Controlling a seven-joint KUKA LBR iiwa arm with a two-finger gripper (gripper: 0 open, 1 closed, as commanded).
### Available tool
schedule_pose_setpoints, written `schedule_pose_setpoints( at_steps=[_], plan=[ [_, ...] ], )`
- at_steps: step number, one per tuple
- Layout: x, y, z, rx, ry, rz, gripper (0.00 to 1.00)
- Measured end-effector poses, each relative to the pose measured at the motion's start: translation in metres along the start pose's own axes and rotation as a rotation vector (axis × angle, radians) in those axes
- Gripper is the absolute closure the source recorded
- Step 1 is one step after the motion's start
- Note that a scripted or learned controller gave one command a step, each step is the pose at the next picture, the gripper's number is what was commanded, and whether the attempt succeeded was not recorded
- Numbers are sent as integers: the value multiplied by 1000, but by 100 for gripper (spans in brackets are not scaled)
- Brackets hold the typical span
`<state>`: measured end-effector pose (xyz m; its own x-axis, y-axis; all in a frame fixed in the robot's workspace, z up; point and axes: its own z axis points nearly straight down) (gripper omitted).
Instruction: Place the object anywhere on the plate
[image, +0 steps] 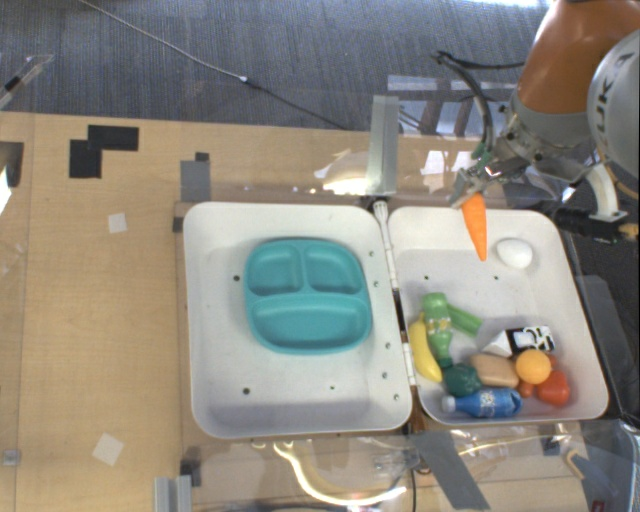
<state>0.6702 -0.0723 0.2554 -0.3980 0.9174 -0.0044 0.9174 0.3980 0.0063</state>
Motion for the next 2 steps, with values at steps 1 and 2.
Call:
schedule_pose_setpoints(
  at_steps=[1, 2],
  plan=[
    [65, 11, 62, 5, 5, 120, 100],
    [138, 16, 70, 3, 5, 225, 100]
  ],
)
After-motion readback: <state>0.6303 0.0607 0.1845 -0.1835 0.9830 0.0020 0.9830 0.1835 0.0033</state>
